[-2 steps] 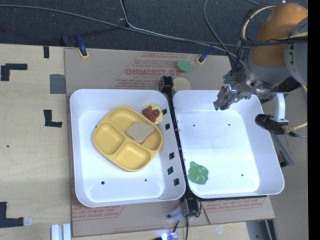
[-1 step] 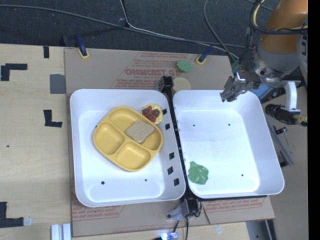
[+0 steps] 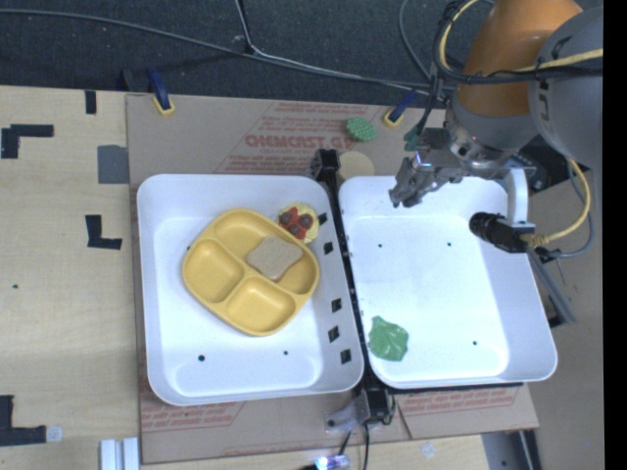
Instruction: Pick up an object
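Observation:
A green leafy toy (image 3: 388, 340) lies near the front left corner of the right bin (image 3: 490, 292). In the left bin (image 3: 167, 360) sits a yellow divided plate (image 3: 225, 272) with a tan slice of bread (image 3: 273, 257) on it. A small red and yellow item (image 3: 299, 220) rests by the plate's far right edge. My gripper (image 3: 409, 190) hangs over the far left part of the right bin, well away from the green toy, with nothing visible between its fingers.
A small green piece (image 3: 360, 128) lies on the cardboard behind the bins. Black clips (image 3: 326, 164) run along the divide between the bins. A black cable fitting (image 3: 493, 230) hangs over the right bin's far right side.

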{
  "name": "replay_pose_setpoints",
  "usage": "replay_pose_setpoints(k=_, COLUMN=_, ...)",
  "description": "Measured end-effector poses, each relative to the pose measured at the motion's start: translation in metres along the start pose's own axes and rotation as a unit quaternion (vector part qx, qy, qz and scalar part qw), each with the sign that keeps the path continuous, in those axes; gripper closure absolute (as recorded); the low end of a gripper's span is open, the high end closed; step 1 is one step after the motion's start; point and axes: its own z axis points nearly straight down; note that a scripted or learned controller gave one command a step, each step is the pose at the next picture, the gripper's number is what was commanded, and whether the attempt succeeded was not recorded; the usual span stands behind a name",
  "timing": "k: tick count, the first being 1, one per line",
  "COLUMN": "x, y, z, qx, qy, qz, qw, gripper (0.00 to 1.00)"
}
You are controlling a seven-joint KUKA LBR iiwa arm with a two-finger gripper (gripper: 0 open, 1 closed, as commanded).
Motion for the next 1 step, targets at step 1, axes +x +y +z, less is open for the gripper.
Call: replay_pose_setpoints(k=1, x=0.058, y=0.0008, z=0.0191, qx=0.001, qy=0.0, qz=-0.001, qw=1.0, gripper=1.0)
